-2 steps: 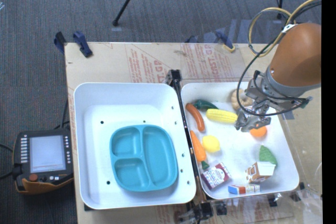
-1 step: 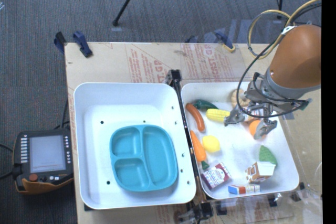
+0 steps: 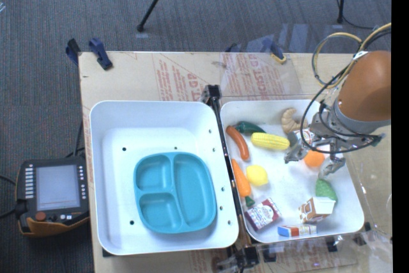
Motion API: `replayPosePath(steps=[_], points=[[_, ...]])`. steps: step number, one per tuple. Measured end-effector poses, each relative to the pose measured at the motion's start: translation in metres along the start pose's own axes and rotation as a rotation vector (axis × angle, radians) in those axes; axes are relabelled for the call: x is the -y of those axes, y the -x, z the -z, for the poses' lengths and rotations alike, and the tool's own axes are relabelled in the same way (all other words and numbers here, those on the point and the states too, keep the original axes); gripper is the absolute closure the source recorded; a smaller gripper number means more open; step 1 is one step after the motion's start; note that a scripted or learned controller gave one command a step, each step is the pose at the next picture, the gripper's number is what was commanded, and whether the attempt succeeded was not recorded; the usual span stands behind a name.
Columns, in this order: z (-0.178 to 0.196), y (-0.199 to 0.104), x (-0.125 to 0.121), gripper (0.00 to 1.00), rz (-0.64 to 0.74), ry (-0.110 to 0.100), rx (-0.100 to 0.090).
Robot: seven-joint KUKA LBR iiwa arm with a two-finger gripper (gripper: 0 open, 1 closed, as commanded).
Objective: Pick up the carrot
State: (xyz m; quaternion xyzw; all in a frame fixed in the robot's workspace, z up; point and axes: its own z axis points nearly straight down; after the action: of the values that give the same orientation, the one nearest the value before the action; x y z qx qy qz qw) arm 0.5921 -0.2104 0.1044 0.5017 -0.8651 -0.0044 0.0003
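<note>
Carrot is lying along the left wall of the right bin, roughly mid-way down that wall, green top pointing toward the near edge, right beside the lemon-ish yellow thing. My claw is hanging over the right side of that same bin, fingers spread, with an orange ball-type object sitting in the gap between them. Not pinching it afaict, just straddling it. So I'm well apart from the carrot and parked over the wrong orange thing, imo.

How I'd do this step properly: shift across the bin toward the left wall, keep the claw spread, and turn the wrist so the fingers close across the carrot's narrow width, not along its length. Tricky bit is the wall. The carrot is basically touching it, so one finger has to slip between carrot and rim, and the other goes between carrot and the yellow thing. Tight both sides. Aim for the fat middle of the carrot, not the leafy end, bc it prob slides out otherwise.

Also watch the sausage just beyond it along that wall, easy to nudge. The blue tray in the left bin is irrelevant, ignore.
</note>
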Motion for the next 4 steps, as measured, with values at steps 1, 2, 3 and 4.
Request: replayPosePath(steps=[1, 2, 3, 4], points=[[-0.017, -0.008, -0.015, 0.0, -0.039, -0.006, 0.003], [-0.016, 0.001, 0.007, 0.0, 0.003, -0.009, 0.002], [-0.005, 0.002, 0.008, 1.0, -0.005, -0.01, 0.009], [-0.006, 0.002, 0.008, 0.0, -0.007, -0.009, 0.009]])
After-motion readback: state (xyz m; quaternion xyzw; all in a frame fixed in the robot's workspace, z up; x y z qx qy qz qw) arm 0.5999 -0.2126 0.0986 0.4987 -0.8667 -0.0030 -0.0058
